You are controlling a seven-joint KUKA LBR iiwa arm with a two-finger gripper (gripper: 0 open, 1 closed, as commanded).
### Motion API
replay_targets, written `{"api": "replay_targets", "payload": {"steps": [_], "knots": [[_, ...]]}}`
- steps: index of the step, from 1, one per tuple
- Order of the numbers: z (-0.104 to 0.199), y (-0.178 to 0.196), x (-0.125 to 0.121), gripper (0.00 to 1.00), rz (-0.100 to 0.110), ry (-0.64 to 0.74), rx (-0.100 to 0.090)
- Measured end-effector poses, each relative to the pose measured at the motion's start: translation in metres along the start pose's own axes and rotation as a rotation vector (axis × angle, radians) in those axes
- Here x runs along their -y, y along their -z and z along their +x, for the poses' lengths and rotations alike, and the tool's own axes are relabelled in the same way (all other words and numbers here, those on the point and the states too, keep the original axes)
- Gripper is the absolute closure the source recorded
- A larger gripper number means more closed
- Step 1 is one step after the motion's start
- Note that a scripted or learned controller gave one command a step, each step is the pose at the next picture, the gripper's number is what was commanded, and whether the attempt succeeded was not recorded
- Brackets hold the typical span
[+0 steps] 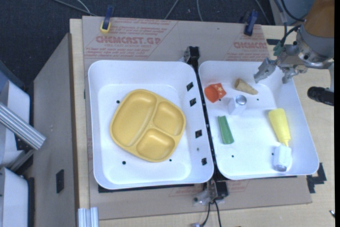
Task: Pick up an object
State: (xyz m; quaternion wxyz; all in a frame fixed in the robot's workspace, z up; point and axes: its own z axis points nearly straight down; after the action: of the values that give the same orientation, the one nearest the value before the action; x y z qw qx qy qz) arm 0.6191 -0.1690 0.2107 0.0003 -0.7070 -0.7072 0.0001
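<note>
Toys lie in the right bin (pixel 305 130): a tan cone piece (pixel 246 86), a red piece (pixel 214 92), a small grey piece (pixel 237 102), a green stick (pixel 225 129), a yellow squeeze bottle (pixel 279 124) and a white piece (pixel 282 157). The claw (pixel 274 72) hangs over the far right corner of that bin with its two fingers spread apart, holding nothing and touching no toy, with the tan cone piece close by. A yellow tray with three parts (pixel 147 124) sits in the left bin (pixel 101 114).
</note>
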Motion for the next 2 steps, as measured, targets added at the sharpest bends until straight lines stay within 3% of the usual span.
{"api": "replay_targets", "payload": {"steps": [1,2], "knots": [[0.000,0.012,-0.001,1.00,-0.003,0.002,0.000],[0.043,0.139,0.108,1.00,-0.010,0.003,0.000]]}}
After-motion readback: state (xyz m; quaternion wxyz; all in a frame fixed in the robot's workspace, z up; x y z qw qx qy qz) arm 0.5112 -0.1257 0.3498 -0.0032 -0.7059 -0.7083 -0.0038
